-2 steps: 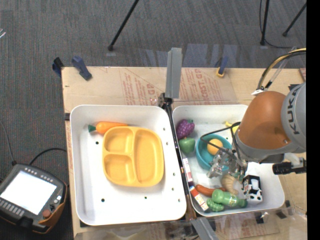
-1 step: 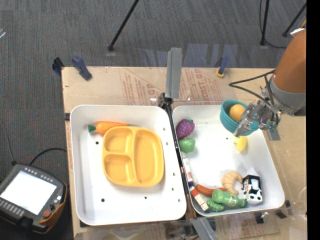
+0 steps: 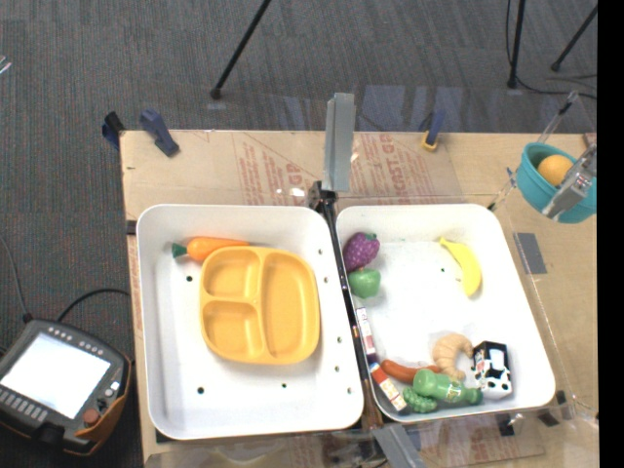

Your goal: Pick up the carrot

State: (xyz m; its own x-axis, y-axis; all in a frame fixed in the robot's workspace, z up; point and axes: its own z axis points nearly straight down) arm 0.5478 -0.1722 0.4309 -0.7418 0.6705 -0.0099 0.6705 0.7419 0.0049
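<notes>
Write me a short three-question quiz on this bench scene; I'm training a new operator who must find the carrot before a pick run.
1. True or false: the carrot lies in the left bin.
2. What does the carrot lie beside? A) the yellow divided plate B) the banana C) the purple grapes
3. Fill in: the banana lies in the ___ bin.

Key
1. True; it lies along the plate's upper left edge.
2. A
3. right
</notes>
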